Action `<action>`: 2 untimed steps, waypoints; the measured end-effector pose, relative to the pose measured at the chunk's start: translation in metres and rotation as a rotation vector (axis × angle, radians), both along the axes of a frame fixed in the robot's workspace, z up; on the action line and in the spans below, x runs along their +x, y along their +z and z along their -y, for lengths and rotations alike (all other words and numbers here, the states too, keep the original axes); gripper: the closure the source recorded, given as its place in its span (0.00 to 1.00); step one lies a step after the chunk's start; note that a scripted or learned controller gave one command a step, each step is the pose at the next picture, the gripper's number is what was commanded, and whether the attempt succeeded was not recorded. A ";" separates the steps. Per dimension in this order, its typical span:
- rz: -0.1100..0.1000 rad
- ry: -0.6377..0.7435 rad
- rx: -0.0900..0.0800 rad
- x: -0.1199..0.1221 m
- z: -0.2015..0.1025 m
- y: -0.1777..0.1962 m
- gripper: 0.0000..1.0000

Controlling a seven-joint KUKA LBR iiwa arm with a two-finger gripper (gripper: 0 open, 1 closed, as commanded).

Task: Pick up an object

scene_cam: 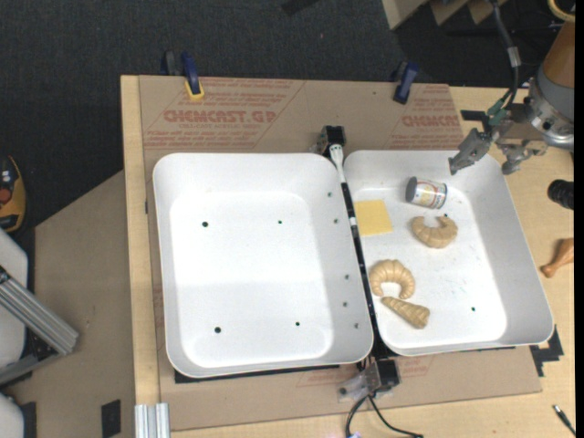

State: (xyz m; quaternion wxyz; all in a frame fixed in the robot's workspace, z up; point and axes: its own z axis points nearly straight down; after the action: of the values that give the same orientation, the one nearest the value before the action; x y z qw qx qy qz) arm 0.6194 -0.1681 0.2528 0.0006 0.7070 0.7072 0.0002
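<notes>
We see our pincer hanging with its two fingers spread apart and nothing between them, the grey wrist rising behind it to the right.

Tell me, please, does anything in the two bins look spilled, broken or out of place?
Nothing looks spilled or broken. The small jar lies on its side in the right bin, near the yellow square and three pastry-like pieces. The tool is over that bin's far rim, holding nothing.
</notes>
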 end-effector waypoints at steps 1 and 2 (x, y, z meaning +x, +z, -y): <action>0.004 0.001 -0.001 0.001 0.000 0.011 1.00; -0.004 0.007 0.003 0.025 -0.068 -0.022 1.00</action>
State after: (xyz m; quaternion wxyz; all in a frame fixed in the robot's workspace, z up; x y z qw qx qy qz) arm 0.6439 -0.0997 0.2311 -0.0020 0.7046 0.7096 -0.0001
